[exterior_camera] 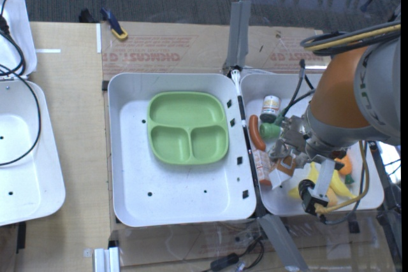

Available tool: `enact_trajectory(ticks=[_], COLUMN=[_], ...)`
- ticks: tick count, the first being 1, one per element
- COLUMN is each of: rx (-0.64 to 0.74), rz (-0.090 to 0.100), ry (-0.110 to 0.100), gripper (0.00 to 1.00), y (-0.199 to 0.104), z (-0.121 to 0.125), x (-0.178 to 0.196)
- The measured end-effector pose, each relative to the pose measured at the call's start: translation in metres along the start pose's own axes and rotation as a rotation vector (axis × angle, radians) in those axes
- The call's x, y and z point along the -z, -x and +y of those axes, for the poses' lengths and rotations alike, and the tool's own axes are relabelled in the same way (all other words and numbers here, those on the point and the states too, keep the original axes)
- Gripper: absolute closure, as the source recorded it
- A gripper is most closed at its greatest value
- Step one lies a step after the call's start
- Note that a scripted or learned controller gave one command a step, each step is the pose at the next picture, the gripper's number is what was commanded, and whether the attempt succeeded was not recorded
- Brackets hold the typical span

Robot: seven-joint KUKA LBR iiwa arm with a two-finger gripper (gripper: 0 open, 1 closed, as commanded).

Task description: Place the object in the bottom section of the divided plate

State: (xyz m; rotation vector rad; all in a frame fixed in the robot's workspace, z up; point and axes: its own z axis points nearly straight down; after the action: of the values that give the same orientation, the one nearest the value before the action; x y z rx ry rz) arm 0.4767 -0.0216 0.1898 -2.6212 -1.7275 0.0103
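Observation:
A light green divided plate (188,127) lies in the left white bin (127,188), with one wide section at the far side and two smaller ones at the near side; all three hold nothing. My gripper (282,151) is down in the right bin (275,199), over a heap of small items. Under and around it lie a red sausage-shaped piece (256,132), a green piece (270,130) and a brown and white packet (280,169). The wrist hides what sits directly beneath it.
The right bin also holds a small white bottle (271,104), yellow banana-like pieces (336,186) and an orange piece (345,165). A metal divider post (238,35) stands between the bins. Cables hang around the arm.

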Motion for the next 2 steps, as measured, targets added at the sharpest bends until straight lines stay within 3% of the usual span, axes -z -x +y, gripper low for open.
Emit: enact_trajectory(ticks=[1, 2], rx=[0.185, 0.090], rz=[0.000, 0.000], ry=[0.002, 0.004], gripper=[1.00, 1.00], y=[-0.071, -0.156], z=[0.071, 0.062], x=[0.001, 0.043])
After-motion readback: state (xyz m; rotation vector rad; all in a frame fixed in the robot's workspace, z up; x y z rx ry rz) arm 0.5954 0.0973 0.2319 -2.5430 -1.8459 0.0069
